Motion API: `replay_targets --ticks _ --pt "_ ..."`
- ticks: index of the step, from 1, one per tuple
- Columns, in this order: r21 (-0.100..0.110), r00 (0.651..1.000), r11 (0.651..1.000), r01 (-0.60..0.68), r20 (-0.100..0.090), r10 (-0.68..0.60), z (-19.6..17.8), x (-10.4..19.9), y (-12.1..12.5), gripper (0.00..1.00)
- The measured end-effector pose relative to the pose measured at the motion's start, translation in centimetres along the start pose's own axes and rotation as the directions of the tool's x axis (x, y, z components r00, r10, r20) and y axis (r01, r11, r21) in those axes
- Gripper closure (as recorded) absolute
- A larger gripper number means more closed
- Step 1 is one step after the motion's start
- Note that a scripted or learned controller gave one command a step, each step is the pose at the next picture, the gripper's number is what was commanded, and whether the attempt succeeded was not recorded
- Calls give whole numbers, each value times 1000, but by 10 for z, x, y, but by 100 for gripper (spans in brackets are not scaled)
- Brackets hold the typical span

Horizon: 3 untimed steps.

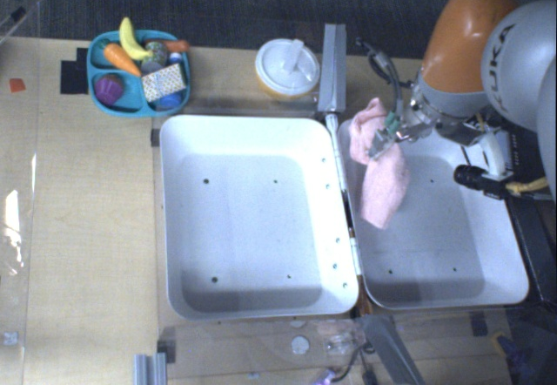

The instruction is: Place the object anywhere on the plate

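Nearest you, along the lower edge of the view, sits the front rim of two shallow white plastic bins, side by side on a pale wooden bench [78, 244]. The left bin [252, 287] is the larger presence; the right bin [452, 279] lies under the arm.

The grey arm with its orange band [487, 35] reaches in from the right. Its two-finger gripper [389, 132] hangs over the back left corner of the right bin, pinching a soft pink cloth [380, 174] at its upper part. The cloth droops from the fingers, its lower end down near the bin floor.

Beyond the bins, at the bench's back left, you have a small blue divided plate [111, 104] already crowded with toy food: a yellow banana [132, 40], an orange carrot [120, 57], a purple piece [109, 89] and others too small to name. A round white lidded cup [288, 67] stands between plate and arm.

Risks, as I judge them: the plate is well apart from the cloth, across the whole left bin, so a thin pinch could slip in transit. The trailing cloth could snag the divider between the bins, brush the cup, or knock toys off the plate.

Counts: two bins, one arm, one cloth, one plate, one cup.
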<state>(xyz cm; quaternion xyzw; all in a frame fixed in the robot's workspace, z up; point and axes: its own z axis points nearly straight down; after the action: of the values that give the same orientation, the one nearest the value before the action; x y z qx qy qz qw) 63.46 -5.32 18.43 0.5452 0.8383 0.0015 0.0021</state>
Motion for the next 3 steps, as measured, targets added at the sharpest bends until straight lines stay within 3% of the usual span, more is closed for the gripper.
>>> replay_targets --ticks 1,2,3 --pt "-4 1000 1000 7 3 -7 -42 0 3 100" --pt "-2 917 917 399 2 -399 -45 58 23 100" --pt "-4 686 686 727 4 -727 -42 102 52 100"
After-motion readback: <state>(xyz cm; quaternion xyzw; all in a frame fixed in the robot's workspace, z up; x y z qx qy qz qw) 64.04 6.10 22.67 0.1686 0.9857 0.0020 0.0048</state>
